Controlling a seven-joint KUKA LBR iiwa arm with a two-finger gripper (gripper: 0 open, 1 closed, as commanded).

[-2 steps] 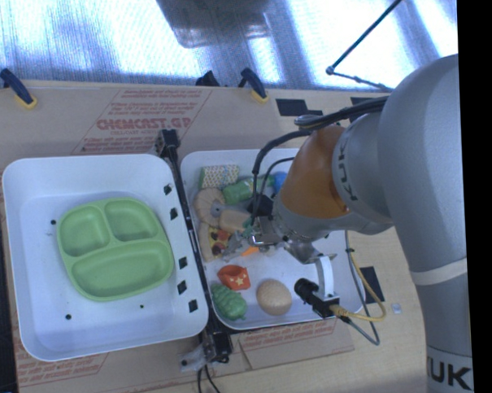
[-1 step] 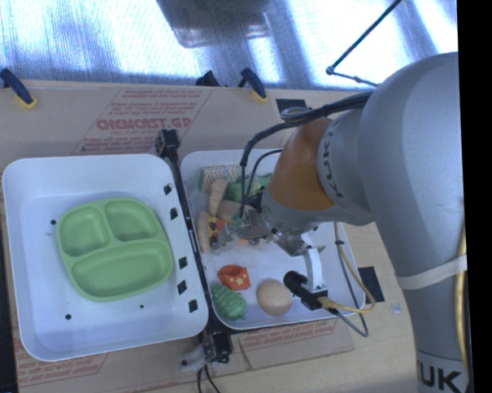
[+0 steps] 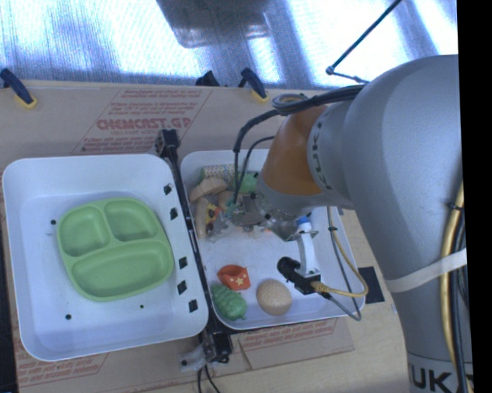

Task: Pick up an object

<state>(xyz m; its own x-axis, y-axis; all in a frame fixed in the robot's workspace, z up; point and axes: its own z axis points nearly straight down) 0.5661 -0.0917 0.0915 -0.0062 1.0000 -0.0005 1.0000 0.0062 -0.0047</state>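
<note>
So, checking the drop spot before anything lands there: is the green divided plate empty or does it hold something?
Empty: all three compartments of the green plate in the left bin show bare.

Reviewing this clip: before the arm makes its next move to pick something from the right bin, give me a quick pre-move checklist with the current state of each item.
1. Gripper over the right bin: ok, it sits above the far pile of items.
2. Finger state readable: cannot tell, the wrist hides it.
3. Object between the fingers: cannot tell.
4. Near-edge targets unobstructed: ok, the red item, green item and tan egg-shaped item lie uncovered.
5. Cable away from targets: not ok, it loops close to the tan item.
6. Green divided plate in left bin: ok.
</note>
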